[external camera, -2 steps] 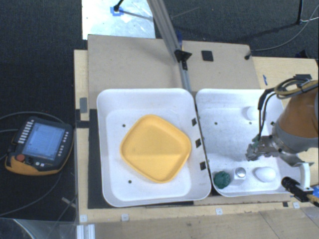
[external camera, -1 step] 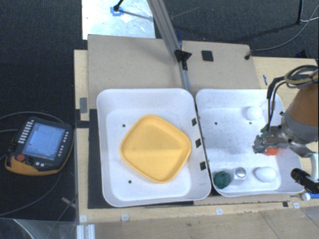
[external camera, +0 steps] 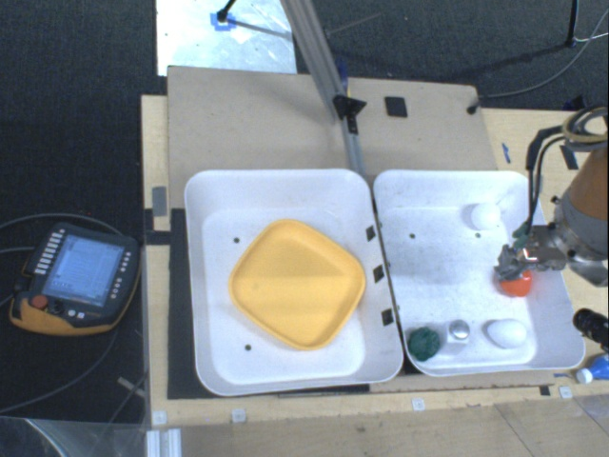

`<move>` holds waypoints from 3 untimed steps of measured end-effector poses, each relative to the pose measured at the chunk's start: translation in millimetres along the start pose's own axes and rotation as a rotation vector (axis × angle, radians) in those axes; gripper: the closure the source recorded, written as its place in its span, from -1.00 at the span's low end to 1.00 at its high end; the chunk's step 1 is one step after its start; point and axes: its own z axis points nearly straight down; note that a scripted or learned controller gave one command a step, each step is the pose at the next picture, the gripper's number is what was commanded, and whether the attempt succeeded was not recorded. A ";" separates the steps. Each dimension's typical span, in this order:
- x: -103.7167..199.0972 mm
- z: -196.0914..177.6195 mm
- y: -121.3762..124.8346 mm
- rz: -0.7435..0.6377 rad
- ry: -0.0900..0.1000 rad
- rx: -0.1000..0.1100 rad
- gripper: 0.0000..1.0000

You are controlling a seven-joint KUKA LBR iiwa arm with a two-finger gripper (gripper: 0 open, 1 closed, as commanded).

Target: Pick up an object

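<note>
Where bins [external camera: 285, 184] sit, tan bench [external camera: 247, 112]

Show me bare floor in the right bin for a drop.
The right bin's left and middle floor is bare. Crowded: front wall, with green ball, metal cap and white egg; right side, pincer over orange piece.

Both white bins [external camera: 285, 193] are viewed obliquely from above by one fixed camera, mid-frame, at moderate distance.
</note>
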 end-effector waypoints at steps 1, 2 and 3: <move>58.0 -10.3 11.8 -0.005 0.002 0.003 1.00; 118.6 -14.0 30.0 -0.006 0.002 0.003 1.00; 166.1 -12.2 54.4 -0.004 0.002 0.003 1.00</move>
